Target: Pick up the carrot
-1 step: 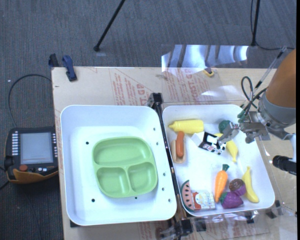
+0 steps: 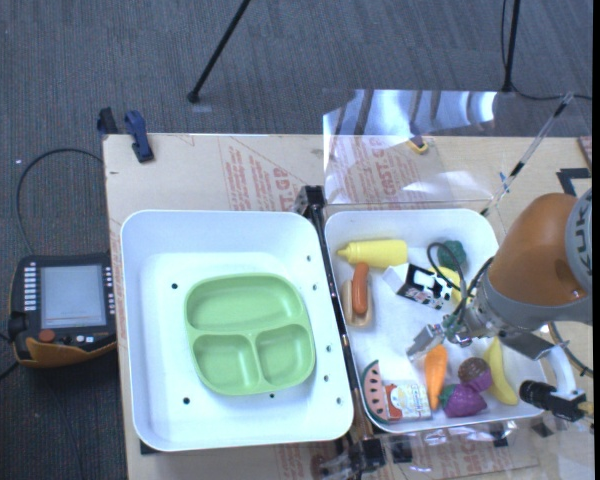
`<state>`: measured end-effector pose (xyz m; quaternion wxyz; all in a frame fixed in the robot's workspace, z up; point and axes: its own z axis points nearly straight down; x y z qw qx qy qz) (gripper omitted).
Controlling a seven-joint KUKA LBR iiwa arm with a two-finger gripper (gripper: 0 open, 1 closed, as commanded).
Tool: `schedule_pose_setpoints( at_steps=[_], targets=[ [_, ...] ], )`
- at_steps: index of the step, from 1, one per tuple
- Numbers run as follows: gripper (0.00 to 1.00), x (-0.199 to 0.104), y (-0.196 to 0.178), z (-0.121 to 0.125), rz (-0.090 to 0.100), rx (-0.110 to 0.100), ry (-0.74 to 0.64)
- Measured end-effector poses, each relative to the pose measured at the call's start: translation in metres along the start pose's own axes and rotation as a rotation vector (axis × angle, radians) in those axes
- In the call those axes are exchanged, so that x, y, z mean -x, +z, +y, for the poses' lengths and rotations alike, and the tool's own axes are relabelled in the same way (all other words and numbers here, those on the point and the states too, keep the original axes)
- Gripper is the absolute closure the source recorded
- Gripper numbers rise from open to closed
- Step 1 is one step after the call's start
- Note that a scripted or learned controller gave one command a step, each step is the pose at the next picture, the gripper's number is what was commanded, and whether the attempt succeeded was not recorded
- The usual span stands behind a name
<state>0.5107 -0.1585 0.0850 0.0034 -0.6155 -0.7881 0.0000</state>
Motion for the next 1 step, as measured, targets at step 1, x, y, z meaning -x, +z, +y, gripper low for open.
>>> schedule_pose_setpoints(
  at_steps=[1],
  targets=[
    [1.00,0.0013,-0.0076,-0.0014,0.003,-0.003,0.011]
  ],
)
